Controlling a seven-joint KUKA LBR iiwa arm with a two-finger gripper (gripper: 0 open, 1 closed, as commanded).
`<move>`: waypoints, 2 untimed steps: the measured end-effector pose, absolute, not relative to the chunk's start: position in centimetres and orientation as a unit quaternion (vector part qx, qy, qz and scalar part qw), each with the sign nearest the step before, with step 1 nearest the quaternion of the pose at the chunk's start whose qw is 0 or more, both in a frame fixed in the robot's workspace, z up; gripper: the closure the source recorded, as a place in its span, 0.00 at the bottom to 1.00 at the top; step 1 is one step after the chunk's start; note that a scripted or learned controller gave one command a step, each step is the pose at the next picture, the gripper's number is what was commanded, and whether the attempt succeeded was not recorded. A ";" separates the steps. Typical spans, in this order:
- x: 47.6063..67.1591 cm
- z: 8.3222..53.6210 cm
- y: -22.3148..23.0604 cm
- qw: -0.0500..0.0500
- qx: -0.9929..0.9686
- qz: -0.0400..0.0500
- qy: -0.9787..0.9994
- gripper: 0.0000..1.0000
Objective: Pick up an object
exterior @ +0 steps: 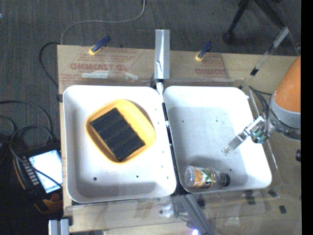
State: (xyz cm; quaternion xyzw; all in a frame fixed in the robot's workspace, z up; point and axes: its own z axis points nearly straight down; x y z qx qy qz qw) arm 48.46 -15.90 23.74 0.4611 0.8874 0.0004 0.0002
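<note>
A: What is hard to make out around the hand (pixel 234 145)?

B: Its fingers. They show as a thin pale blur slanting down and to the view's left over the right bin (pixel 205 112), so I cannot tell whether they are apart or together. Nothing is visible between them. The arm (pixel 289 96) behind is cut off by the view's edge, with just its orange band and grey wrist showing.

A: And the thing to pick up?

B: One bottle (pixel 206 176), the closest object to the hand, lying below it and slightly to the view's left, near the right bin's front wall. It lies on its side, long axis running roughly left to right, dark cap pointing toward the view's right. Its label is orange and green, too blurred to read.

A: Farther from the hand?

B: Across the divider, well apart, the left bin (pixel 78 175) holds one yellow dish (pixel 145 121) with one dark ridged slab (pixel 117 133) lying tilted in it. There are two bins in all.

A: Beyond those?

B: At the far edge of the surface (pixel 142 62), two yellow-and-blue clamps (pixel 99 45), one above each bin. A grey upright post (pixel 162 53) stands between them.
</note>
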 end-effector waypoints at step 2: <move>55.3 9.7 -17.5 0.000 0.607 -0.001 0.795 0.00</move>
